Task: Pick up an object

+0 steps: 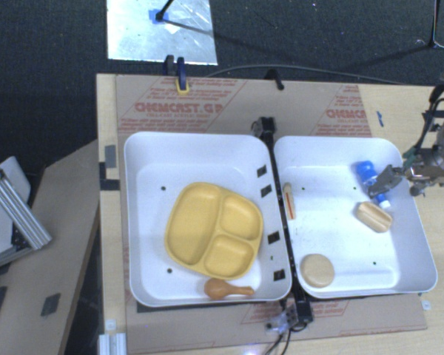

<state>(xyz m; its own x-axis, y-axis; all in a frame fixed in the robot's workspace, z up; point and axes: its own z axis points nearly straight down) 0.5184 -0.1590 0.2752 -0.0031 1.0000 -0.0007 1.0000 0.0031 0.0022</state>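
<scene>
In the right bin [340, 170], a blue and white bottle-like object [368, 174] lies near the far right corner. A tan bread-shaped piece [374, 217] sits just in front of it. A round tan disc [317, 270] rests at the bin's near left corner, and a thin orange-tipped stick [288, 200] lies along its left wall. My gripper [385, 181] reaches in from the right edge, low over the bin, right beside the blue object and just above the bread piece. Nothing visibly sits in its grasp.
The left bin [144, 198] holds a yellow divided plate [214, 231] and a tan drumstick toy [226, 289] at its near wall. Black clips run along the divider [275, 205] between the bins. A metal rail [15, 205] stands at the far left.
</scene>
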